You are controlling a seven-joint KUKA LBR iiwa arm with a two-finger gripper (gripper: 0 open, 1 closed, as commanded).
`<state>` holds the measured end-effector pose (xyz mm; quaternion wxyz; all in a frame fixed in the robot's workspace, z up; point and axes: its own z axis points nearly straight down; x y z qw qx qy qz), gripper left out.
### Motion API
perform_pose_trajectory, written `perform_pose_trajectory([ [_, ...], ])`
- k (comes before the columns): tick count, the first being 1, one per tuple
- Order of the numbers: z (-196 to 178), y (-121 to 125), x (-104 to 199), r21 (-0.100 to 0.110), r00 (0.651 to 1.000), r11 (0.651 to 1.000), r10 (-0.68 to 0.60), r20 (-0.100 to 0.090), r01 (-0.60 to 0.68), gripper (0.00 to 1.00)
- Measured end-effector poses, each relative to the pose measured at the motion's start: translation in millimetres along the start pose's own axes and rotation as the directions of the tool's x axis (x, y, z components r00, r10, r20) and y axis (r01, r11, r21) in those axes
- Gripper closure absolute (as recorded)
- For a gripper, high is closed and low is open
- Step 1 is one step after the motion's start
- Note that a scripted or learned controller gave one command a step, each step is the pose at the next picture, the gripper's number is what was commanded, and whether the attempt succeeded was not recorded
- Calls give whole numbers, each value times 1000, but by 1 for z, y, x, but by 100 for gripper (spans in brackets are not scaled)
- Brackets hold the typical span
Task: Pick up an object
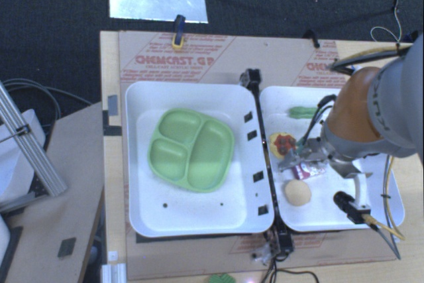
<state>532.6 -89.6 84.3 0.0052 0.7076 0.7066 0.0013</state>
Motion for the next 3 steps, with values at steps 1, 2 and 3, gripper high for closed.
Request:
perform_pose_trajectory([
  [1,-18,4,2,-12,1000,1000,-4,-2,4,100],
  [2,-10,-36,-8,-29,1000,1000,-2,2,2,100],
  [3,-107,42,62,-10,1000,1000,-15,-8,15,100],
])
